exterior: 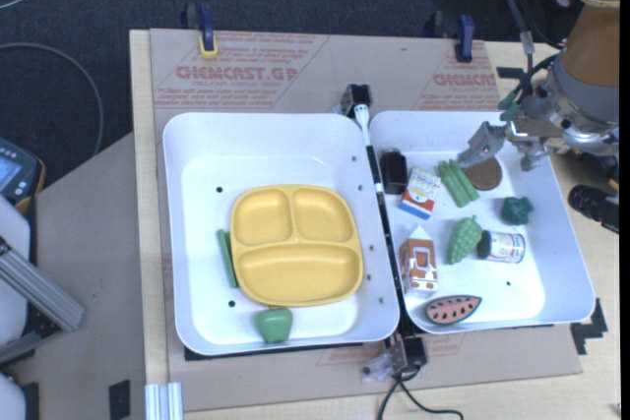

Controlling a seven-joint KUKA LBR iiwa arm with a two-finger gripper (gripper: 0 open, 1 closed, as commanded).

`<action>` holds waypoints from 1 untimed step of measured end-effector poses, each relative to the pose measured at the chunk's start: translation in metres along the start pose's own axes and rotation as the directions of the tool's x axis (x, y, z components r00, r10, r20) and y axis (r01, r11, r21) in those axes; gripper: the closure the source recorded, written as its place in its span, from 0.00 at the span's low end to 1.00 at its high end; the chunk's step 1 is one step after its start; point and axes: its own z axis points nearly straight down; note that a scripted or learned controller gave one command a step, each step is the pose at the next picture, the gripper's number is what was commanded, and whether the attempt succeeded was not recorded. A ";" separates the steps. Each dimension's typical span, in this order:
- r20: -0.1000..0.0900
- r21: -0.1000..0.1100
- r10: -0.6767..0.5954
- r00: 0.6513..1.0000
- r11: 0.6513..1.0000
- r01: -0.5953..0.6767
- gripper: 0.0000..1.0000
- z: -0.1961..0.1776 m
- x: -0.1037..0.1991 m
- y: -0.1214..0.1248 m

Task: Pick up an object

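1. Camera view: a flat brown round disc (485,176) lies in the right white bin (561,241), directly beneath the grey two-finger claw (481,148), probably the target since the claw hangs over it.
2. I cannot tell the claw's state.
3. Just beside the claw, a ribbed green stalk bundle (457,182) crowds the disc.
4. Farther off lie a small red-and-white carton (420,193) and a dark green broccoli floret (516,209).

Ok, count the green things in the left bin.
2: a green pepper at the near edge, below the yellow plate, and a green strip along the plate's left side. More may hide under it.
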 end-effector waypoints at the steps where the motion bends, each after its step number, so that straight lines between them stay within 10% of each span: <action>1: -0.003 0.014 0.006 1.000 1.000 -0.006 0.00 0.126 -0.016 -0.074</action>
